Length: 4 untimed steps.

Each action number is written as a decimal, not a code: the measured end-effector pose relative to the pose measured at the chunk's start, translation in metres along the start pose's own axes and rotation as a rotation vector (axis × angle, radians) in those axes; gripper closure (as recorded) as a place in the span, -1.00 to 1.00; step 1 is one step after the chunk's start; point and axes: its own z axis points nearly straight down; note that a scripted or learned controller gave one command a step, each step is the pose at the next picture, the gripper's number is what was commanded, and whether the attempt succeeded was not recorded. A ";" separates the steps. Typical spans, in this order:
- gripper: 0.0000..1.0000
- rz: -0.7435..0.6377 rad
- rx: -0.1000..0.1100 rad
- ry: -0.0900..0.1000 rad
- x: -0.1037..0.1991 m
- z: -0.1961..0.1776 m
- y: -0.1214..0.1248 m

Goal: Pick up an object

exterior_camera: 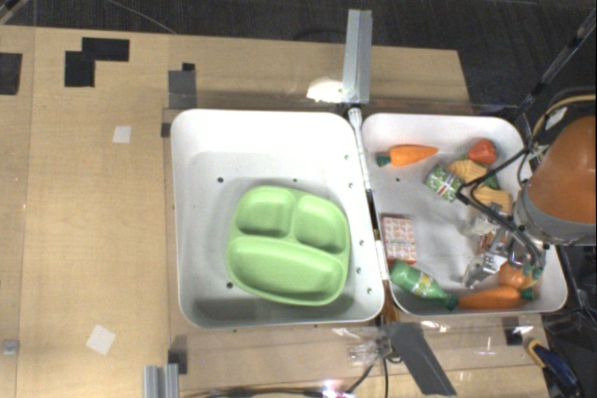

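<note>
The right bin [438, 224] holds several toy foods. An orange carrot [410, 155] and a red piece [482, 150] lie along the far wall, and a green can [442, 182] sits beside yellow and tan pieces [469, 171]. A pink-patterned flat box [399, 239] lies near the divider. At the front are a green bottle [418, 282] and a second long orange carrot [490, 298]. My gripper [487, 264] is low in the bin's front right corner, just above that carrot and next to a small orange piece [515, 276]. Nothing visibly sits in its grasp.
The left bin [187, 200] bears a light green divided plate [289, 242]. The arm's orange band [569, 182] hangs over the right bin's right wall, with black cables across the yellow pieces. A grey post [358, 56] stands behind the divider.
</note>
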 end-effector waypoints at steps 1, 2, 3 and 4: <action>-1.00 0.011 -0.002 0.000 0.010 -0.001 0.030; -1.00 -0.266 -0.003 -0.004 0.023 -0.002 0.068; -1.00 -0.256 -0.005 0.003 -0.042 0.001 0.069; -1.00 -0.282 -0.002 0.003 -0.005 0.000 0.010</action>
